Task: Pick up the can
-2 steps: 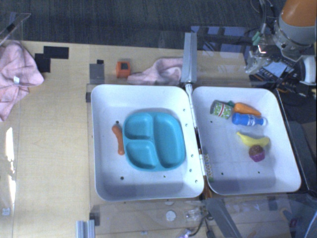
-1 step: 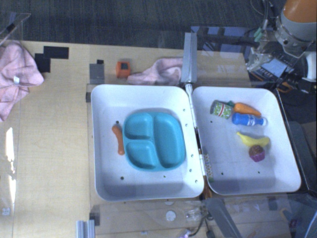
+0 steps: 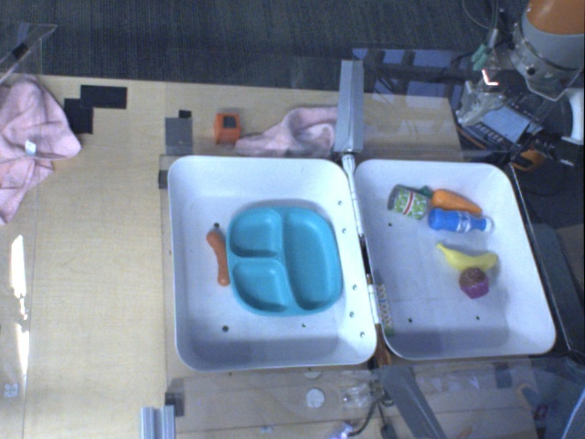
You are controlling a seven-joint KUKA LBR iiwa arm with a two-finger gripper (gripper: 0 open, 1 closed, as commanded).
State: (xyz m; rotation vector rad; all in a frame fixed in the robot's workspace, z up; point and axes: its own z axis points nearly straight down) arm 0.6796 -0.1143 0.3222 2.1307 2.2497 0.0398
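Can (image 3: pixel 409 201) lies on its side at 11 o'clock in the right bin (image 3: pixel 526 273), touching the carrot (image 3: pixel 455 201), so side access is tight. Hand (image 3: pixel 482 79) is parked off-bin at 1 o'clock; can't tell its opening.

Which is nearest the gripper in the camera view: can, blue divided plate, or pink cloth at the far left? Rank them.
From the gripper, upper right above the bins:
1. can, top left of the right bin.
2. blue divided plate, middle of the left bin.
3. pink cloth, bench's far left edge.
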